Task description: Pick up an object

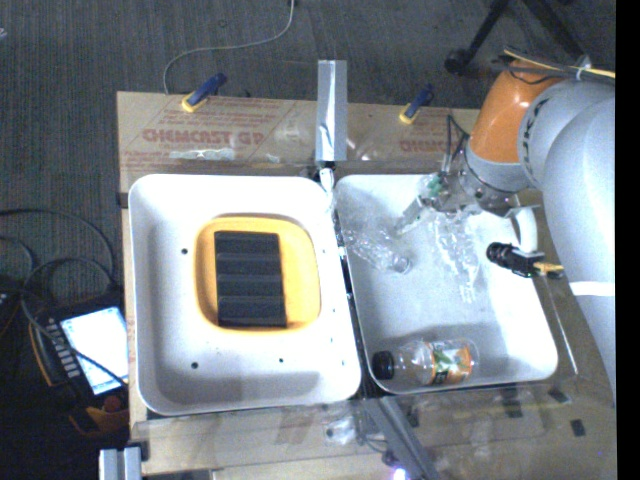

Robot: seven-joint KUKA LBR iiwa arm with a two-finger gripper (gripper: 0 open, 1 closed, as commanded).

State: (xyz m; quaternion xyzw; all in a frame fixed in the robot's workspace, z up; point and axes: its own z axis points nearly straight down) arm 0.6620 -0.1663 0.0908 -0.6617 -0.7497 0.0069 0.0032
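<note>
In the right bin (520, 363), my gripper (438, 196) hangs below the orange wrist band, over the far part of the bin. Under and just in front of it is a crumpled clear plastic piece (455, 246). I cannot make out whether that piece is touched or gripped. A second clear plastic bottle (375, 248) lies to its left, close to the bin's left wall. A small bottle with an orange label and a black cap (428, 361) lies on its side along the bin's near wall.
The left bin (160, 298) holds a yellow tray with a black ribbed block (250, 278) in its middle. The arm's grey body covers the right bin's right rim. A metal post (331, 113) stands behind the bins, between two blue clamps.
</note>
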